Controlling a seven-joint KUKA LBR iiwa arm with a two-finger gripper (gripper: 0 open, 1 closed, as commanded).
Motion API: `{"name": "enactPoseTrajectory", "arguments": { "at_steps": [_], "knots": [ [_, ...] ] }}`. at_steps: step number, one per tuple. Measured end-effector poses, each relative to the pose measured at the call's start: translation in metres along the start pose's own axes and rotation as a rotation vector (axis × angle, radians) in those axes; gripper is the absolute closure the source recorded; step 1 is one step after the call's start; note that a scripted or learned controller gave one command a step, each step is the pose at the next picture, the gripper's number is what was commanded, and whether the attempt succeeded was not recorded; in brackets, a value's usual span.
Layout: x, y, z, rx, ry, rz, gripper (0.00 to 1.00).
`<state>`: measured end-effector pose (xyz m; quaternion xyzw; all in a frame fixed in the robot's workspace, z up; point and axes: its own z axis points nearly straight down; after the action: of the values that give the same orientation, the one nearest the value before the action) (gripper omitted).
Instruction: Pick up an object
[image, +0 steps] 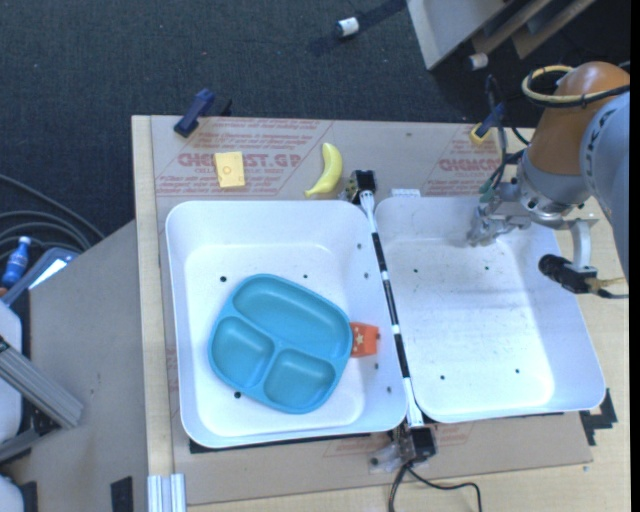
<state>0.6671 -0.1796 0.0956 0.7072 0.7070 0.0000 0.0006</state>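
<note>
distance was the governing fact: the gripper hung at the upper right of the frame, over the far edge of the right bin, while the things worth picking lay well apart from it in the left bin, toward the lower left. whether it was open or closed could not be told at this size, and nothing showed in its grasp.

the blue divided plate sat in the middle of the left bin, its long axis running from upper left to lower right. a small orange object lay touching or just beside the plate's right rim, close to the divider between the two bins, which made it the nearer candidate for an arm reaching in from the right.

judging from this, a move would have had to cross that divider down and to the left. the plate's rim crowded the orange piece on one side and the bin wall on the other, leaving little room.

outside the bins, a yellow banana rested on the cardboard at the upper centre, beside a yellow square tag.
</note>
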Motion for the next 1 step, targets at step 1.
{"name": "enactPoseTrajectory", "arguments": {
  "at_steps": [1],
  "knots": [
    [0.0000, -0.0001, 0.0001, 0.000, 0.000, 0.000, 0.00]
  ]
}}
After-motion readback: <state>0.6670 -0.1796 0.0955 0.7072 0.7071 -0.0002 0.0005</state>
